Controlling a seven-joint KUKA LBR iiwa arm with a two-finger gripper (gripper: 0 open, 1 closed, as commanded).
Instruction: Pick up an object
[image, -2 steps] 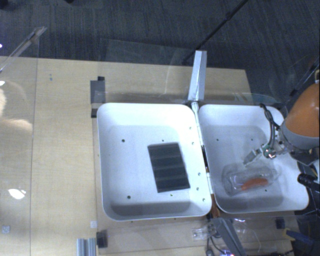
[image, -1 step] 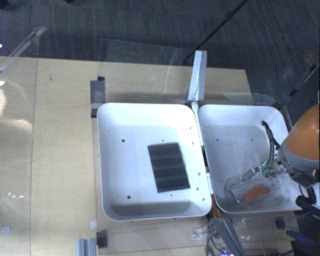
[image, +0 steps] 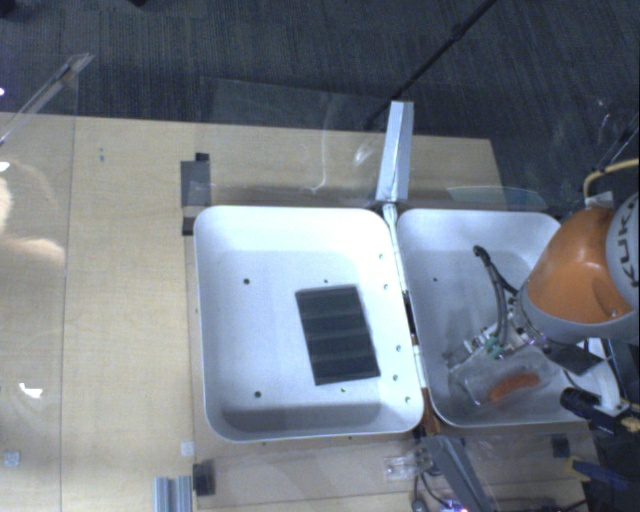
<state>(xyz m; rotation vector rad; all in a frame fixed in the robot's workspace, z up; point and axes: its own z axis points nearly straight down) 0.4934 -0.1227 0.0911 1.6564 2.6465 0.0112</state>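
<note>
A dark ribbed rectangular pad (image: 338, 335) lies flat near the middle of the left bin (image: 225, 300). In the right bin (image: 450, 255), a small orange-red object (image: 515, 385) rests near the front wall, partly under something clear and glossy (image: 478, 375). My gripper (image: 493, 347) hangs low over the right bin, just above and to the left of the orange-red object, with cables running along it. The arm's orange band (image: 585, 275) covers the bin's right side.
A metal post (image: 395, 165) stands behind the seam between the bins. Clear plastic sheets lie on the wooden bench (image: 110, 330) at the left and back. Black brackets (image: 198, 180) sit by the left bin's corners.
</note>
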